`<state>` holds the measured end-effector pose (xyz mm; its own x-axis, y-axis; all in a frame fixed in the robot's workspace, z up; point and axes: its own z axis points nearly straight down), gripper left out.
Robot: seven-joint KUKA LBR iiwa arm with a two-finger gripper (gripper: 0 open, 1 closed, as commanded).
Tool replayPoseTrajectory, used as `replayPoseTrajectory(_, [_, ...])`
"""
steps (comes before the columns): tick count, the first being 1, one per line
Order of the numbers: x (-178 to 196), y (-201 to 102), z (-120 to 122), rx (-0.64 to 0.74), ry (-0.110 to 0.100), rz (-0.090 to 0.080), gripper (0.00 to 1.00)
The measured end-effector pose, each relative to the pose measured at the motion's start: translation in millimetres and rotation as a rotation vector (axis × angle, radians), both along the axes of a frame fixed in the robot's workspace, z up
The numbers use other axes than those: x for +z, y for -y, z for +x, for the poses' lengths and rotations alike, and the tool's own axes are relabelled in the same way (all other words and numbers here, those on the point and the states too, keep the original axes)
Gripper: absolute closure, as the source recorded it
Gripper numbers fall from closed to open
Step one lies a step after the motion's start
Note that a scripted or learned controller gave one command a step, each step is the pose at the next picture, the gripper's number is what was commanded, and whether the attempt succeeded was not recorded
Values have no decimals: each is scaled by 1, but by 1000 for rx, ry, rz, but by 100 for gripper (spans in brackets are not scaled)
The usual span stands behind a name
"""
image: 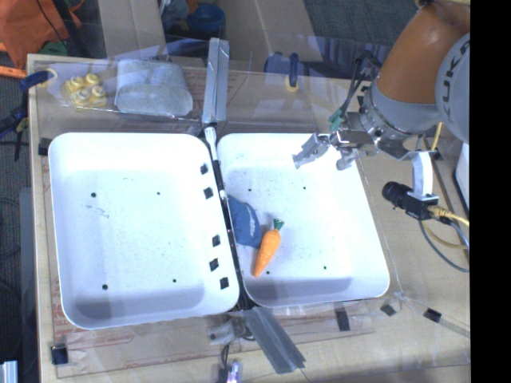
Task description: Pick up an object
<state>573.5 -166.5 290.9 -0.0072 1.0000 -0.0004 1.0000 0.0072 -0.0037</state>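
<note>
Wooden surface (pixel 415 325) carries two white bins side by side. Right bin (pixel 363 250) holds the targets, both against its 9 o'clock wall: blue object (pixel 243 220) and carrot (pixel 267 247), touching. End effector (pixel 326 152) hangs at 12 o'clock; can't tell its finger state, nothing gripped.

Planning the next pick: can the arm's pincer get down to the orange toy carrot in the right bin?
Probably yes. The orange toy carrot lies uncovered on the bin floor; the pincer hovers over the same bin. Only a blue cloth-like object lies close beside it.
</note>
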Motion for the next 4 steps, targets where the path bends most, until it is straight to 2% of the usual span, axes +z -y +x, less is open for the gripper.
replayPoseTrajectory(1, [-163, -21, -21, -192, -2, 0, 0])
replayPoseTrajectory(2, [-192, -37, -43, -91, 18, -3, 0])
replayPoseTrajectory(3, [-183, -40, -42, -84, 15, 1, 100])
replayPoseTrajectory(4, [-99, -80, 2, 2, 2, 1, 100])
